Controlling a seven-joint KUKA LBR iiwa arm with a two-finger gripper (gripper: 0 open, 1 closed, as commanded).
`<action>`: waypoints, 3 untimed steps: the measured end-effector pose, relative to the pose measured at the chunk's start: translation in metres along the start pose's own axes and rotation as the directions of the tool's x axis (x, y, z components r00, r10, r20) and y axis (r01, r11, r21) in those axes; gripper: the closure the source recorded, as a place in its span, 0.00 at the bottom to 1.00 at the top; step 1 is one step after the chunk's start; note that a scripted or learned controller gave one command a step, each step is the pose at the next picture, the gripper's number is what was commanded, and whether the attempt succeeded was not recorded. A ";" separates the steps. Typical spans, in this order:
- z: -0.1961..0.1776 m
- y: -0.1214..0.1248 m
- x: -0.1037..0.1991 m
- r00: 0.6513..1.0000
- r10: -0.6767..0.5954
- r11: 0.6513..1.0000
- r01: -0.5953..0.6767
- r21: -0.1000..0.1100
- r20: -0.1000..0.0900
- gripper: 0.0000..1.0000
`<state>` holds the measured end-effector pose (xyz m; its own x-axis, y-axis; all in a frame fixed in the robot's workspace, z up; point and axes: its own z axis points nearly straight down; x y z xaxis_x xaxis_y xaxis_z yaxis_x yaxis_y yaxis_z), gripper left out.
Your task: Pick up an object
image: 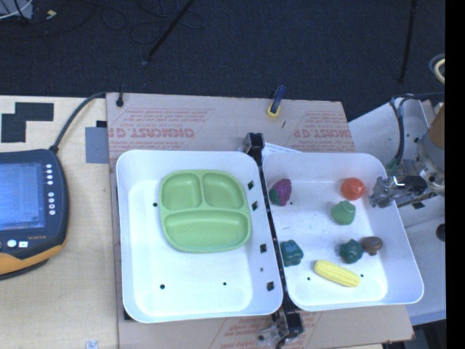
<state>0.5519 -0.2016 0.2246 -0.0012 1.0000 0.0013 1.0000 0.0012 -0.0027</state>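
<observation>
Closest to me in the right white plastic bin lies a yellow toy corn cob, flat on its side near the front wall. Just behind it sit a dark teal lumpy toy, another dark green lumpy toy and a small brown toy that touches the green one. I think these two would be tricky to grab because they are pressed together.

A bit further back I see a light green round toy, an orange-red ball-shaped toy and a purple and green toy. They lie apart, so each has room around it for fingers.

The left white plastic bin holds a light green plastic tray with three sections, lying flat in the middle.

My metal two-finger gripper sits at the right bin's far right edge, near the orange-red toy. I cannot tell how its grip stands from here. I see nothing held in it, so my guess is the pick has not happened yet. The orange-red toy looks like the easiest one to reach.

Behind the bins is brown cardboard, and off to the left rests a grey and orange control pad with a screen.
</observation>
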 end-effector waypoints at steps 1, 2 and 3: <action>-0.001 0.031 0.039 1.000 0.002 1.000 -0.002 0.000 0.001 1.00; 0.007 0.054 0.084 1.000 0.002 1.000 -0.002 0.000 0.001 1.00; -0.007 0.077 0.119 1.000 0.002 1.000 -0.002 0.000 0.001 1.00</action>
<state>0.6291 -0.0825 0.2314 0.0004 1.0000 0.0007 1.0000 -0.0004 -0.0031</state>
